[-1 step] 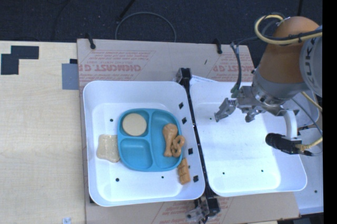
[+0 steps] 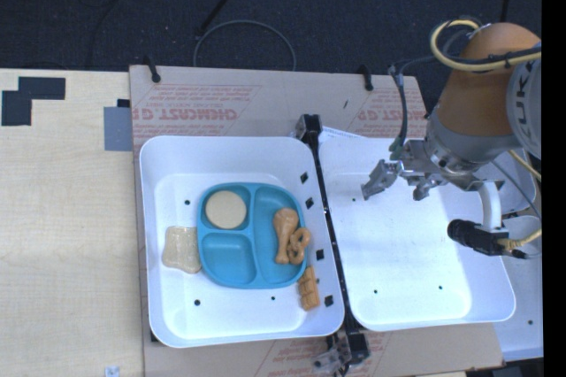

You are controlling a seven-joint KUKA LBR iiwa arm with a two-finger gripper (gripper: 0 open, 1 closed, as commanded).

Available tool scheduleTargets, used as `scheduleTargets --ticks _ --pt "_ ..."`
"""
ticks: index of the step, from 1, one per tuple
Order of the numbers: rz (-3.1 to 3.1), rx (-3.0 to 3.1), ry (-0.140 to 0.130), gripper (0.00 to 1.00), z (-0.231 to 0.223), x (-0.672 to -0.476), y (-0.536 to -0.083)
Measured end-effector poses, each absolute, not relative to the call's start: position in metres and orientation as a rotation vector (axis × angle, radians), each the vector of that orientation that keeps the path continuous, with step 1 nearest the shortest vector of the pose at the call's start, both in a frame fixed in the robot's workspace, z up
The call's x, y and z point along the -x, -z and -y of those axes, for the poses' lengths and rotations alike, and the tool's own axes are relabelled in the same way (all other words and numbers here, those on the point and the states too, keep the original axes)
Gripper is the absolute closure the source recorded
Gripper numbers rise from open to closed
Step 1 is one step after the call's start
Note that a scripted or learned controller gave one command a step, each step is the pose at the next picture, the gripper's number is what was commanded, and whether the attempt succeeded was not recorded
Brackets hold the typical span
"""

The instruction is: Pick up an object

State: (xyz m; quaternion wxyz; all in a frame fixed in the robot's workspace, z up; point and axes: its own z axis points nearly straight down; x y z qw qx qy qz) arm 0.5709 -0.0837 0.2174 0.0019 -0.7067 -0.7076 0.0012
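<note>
A small tan, lumpy food piece (image 2: 308, 288) is lying nearest the camera, in the left white plastic bin (image 2: 168, 313) beside the blue sectioned plastic tray (image 2: 232, 262). Four items are being counted: it, a pale slab (image 2: 181, 249), a round beige disc (image 2: 225, 209), a knobbly tan figure (image 2: 289, 234). All are lying left of the end effector (image 2: 400, 182), which is hanging open and holding nothing over the right bin (image 2: 442, 304).

Smooth, glossy white plastic for both bins (image 2: 177, 313). Matt blue plastic for the divided tray (image 2: 232, 260). Pale wood grain across the bench top (image 2: 62, 225). Printed brown cardboard (image 2: 221, 105) at twelve o'clock of the bins.
</note>
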Motion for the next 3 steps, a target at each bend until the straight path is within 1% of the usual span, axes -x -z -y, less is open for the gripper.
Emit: scheduleTargets --ticks 1,2,3 --pt "2.217 2.217 -0.008 0.00 0.085 -0.573 -0.173" --pt "2.216 2.217 -0.008 0.00 0.087 -0.579 -0.113" --pt "2.217 2.219 -0.005 0.00 0.085 -0.579 -0.086"
